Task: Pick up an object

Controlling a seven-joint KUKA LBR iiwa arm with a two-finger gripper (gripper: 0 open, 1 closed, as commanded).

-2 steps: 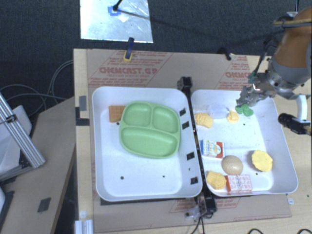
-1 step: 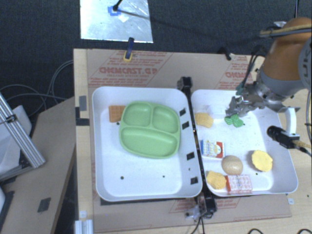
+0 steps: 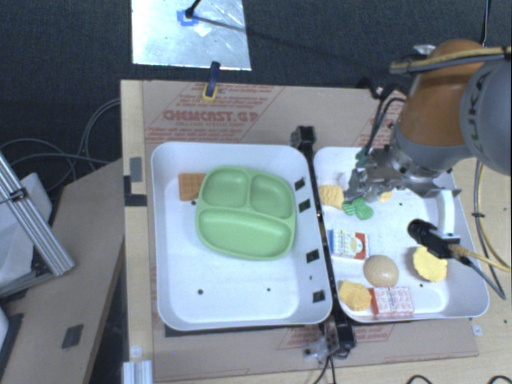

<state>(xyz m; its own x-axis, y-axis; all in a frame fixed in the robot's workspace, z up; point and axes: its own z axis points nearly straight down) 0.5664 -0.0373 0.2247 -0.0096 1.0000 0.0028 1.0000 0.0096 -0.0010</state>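
One small green toy (image 3: 361, 209) sits right under the gripper (image 3: 362, 184); looks light, hard, slippery plastic, so pinch its middle. Can't tell the gripper's state.

The bins (image 3: 172, 238) are white, and the left one holds a pale green tray (image 3: 244, 213) and an orange-tan cracker (image 3: 189, 186). At right lie a green toy (image 3: 361, 210), yellow pieces (image 3: 430, 264), a beige egg (image 3: 382, 270) and red-and-white cartons (image 3: 392, 300). The arm (image 3: 448, 102) is grey with an orange band.
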